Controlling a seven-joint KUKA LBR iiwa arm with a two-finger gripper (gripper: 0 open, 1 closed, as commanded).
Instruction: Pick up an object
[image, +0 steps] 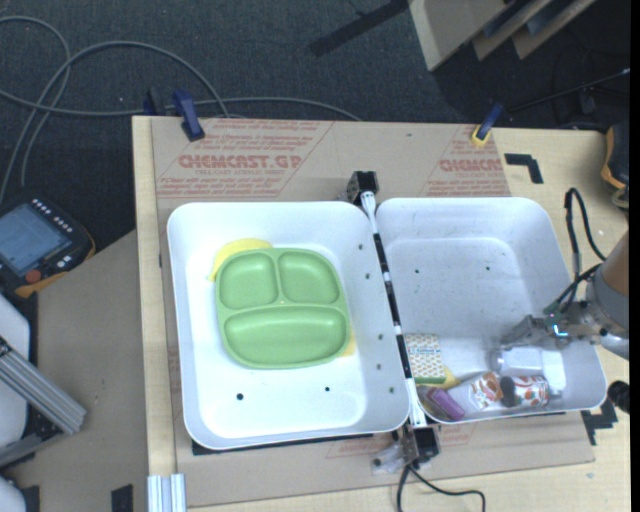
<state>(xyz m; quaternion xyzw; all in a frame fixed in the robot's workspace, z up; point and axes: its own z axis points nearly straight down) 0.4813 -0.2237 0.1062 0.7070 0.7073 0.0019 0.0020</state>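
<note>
My gripper (538, 329) reaches in from the right and hangs low over the front right part of the right bin (470, 240). Just below it lies a white block (524, 359). Beside that rests a printed brown and red pouch (502, 390) with a white end. Further left along the bin's front wall are a purple object (447, 402), a thin yellow-green piece (440, 378) and a small patterned packet (424, 351). I see nothing lifted off the bin floor.
The left bin (200, 300) holds a green divided plate (283, 307) lying over a yellow item (238, 248). A black clamp (362, 184) sits where the bins meet at the back. Cables run along the bench's right side (575, 215).
</note>
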